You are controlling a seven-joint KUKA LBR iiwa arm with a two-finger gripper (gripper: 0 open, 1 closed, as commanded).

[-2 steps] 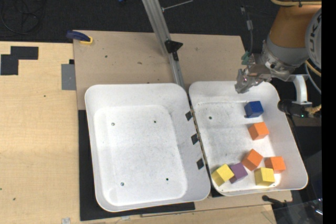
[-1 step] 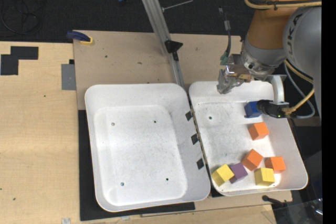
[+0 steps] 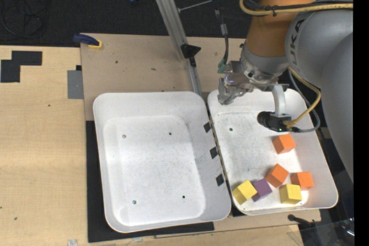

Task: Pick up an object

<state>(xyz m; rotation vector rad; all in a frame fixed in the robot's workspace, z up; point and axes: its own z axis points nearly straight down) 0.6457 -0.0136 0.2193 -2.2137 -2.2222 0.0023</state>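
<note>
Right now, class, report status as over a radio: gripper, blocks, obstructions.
Gripper over right bin's far corner, holding nothing visible. Six blocks near end, nearest the orange block. Path unobstructed.

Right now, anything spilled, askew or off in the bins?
Nothing stands out. Six blocks, three orange, two yellow and one purple, lie inside the right bin, none over the rim. The pincer hovers at its far edge.

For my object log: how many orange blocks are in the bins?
3, all in the right bin: one alone mid-bin, one by the purple block, one near the right rim. The arm may hide others.
</note>
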